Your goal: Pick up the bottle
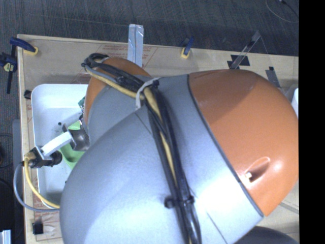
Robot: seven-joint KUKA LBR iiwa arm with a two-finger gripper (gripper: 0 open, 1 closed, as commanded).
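Grey-and-orange robot arm (203, 151) hides most of the shallow white bin (43, 98) at the surface's left edge. A green plastic shape (75, 155) there may be the bottle. I cannot tell the end effector (78, 137) state. Closing off-centre could nudge it aside, gripping nothing.

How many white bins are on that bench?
1: a white bin at the left, partly under the arm. The arm covers most of the bench, so another bin may be hidden.
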